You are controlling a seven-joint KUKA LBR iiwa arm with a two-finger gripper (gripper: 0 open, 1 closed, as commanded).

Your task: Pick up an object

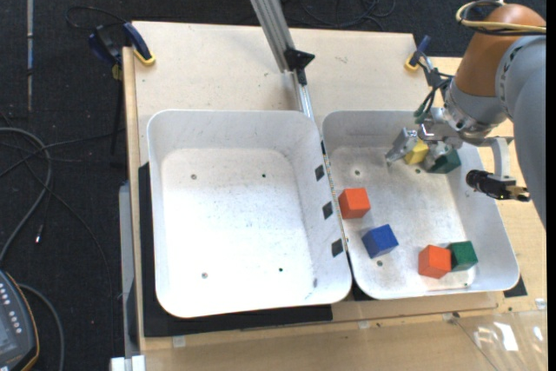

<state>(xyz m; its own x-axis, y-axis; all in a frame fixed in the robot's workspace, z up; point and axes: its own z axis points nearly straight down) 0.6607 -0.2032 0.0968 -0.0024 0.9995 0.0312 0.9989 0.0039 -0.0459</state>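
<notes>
My gripper point(415, 150) is down in the far part of the right bin point(486, 226), reaching in from the right. A small yellow block point(418, 155) sits right at its tip, partly hidden by it, and a dark green piece point(446, 162) lies just to the right of that. Whether the yellow block is gripped is too small to make out. Loose on the bin floor lie an orange block point(354, 202), a blue block point(379, 240), a red-orange block point(434, 261) and a green block point(464, 255) touching it.
The left bin point(165, 187) stands beside the right one, divided by their raised rims point(320, 187). A slanted metal pole point(265, 0) crosses the back of the bench. Clamps sit at the bench's far corners point(139, 43).
</notes>
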